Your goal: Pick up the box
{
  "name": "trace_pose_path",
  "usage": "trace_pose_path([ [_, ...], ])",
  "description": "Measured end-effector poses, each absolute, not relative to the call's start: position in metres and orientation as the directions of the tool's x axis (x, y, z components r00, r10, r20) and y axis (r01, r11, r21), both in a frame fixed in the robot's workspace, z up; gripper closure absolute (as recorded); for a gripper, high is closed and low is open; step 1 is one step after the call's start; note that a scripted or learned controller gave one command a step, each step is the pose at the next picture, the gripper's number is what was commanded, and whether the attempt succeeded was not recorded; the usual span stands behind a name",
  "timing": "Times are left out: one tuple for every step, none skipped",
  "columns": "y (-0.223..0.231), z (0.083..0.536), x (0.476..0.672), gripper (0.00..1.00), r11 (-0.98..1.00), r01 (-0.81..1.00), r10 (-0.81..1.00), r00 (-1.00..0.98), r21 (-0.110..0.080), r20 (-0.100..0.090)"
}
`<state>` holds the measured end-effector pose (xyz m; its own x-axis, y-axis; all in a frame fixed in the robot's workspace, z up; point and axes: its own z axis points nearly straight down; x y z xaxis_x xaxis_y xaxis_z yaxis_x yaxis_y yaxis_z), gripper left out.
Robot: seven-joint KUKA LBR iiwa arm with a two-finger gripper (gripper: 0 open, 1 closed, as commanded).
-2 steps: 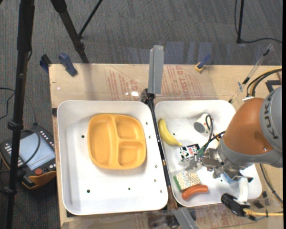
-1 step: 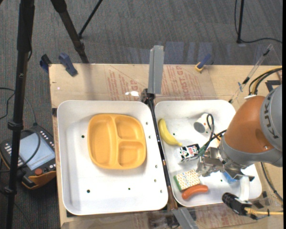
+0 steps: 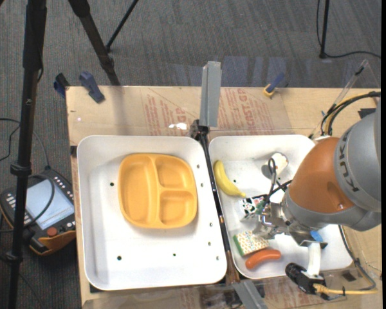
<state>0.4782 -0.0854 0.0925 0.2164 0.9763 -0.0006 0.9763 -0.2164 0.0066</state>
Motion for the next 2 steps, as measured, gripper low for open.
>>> trace_pose_path([
  [-0.0857,0.0999,0.4792,1.0,-0.219,0.976,0.976,0.219,0.003,0.001],
  [-0.0855,0.106,0.4792,1.0,-0.223,0.975,0.975,0.223,-0.004,0.002],
])
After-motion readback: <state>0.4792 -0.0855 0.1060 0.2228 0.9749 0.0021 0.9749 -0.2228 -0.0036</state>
